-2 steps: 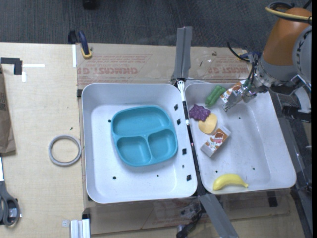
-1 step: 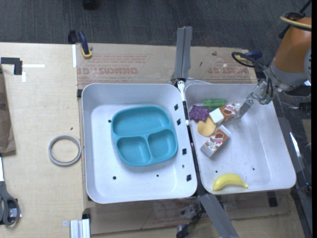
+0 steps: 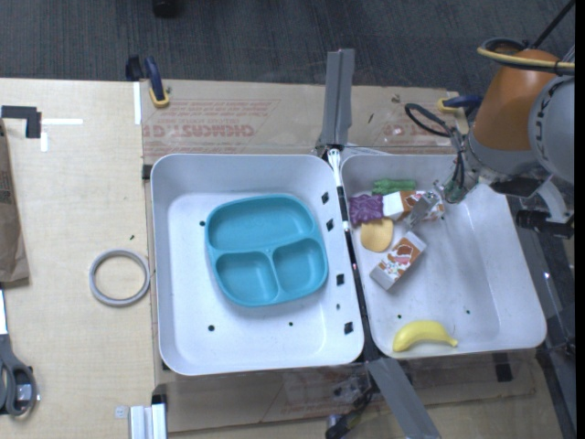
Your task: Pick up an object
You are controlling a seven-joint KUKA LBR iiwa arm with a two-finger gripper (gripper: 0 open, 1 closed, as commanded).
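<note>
Gripper [image 3: 437, 199], its opening impossible to tell, hangs over the right bin [image 3: 512, 273] clutter; the carton [image 3: 398, 262] looks light, stiff, best pinched across its narrow sides.

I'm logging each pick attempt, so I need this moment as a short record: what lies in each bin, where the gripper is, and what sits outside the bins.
left bin: blue divided plate
right bin: banana, small carton, purple item, yellow item, green item
gripper: low over the right bin's far-left cluster
grasp: cannot tell
bench outside bins: grey ring, scissors
</note>
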